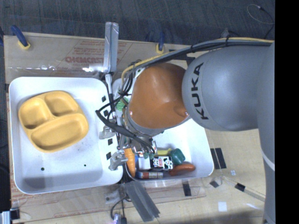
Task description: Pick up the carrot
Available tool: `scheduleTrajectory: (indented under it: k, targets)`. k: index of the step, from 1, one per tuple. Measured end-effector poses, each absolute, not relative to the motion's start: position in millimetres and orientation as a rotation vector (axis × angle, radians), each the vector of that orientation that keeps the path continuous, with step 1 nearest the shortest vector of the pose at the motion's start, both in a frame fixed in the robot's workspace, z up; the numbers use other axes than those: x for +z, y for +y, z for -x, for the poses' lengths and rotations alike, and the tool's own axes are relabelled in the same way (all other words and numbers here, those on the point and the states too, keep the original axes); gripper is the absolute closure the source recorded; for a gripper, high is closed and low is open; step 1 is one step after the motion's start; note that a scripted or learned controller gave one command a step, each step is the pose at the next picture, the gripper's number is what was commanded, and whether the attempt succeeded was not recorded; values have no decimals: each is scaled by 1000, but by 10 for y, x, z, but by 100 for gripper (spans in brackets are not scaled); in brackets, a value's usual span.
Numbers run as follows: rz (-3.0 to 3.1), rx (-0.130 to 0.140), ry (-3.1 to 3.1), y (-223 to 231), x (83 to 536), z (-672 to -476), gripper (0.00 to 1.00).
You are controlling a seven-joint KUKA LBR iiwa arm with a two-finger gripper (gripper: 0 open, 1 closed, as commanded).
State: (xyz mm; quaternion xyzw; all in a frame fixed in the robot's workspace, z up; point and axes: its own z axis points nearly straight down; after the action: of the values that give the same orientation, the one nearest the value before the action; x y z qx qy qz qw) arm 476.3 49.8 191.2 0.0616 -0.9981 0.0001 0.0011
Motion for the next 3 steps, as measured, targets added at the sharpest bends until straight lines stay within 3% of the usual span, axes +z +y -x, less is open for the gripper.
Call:
scheduleTrajectory:
  k: [1, 2, 3]
  targets:
    - [-701, 1, -3064, -10, 1920, -4855, 0]
    - [-493, 0, -3103, -968, 914, -4967, 0]
    - [-600, 0, -3087, -1360, 929, -5896, 0]
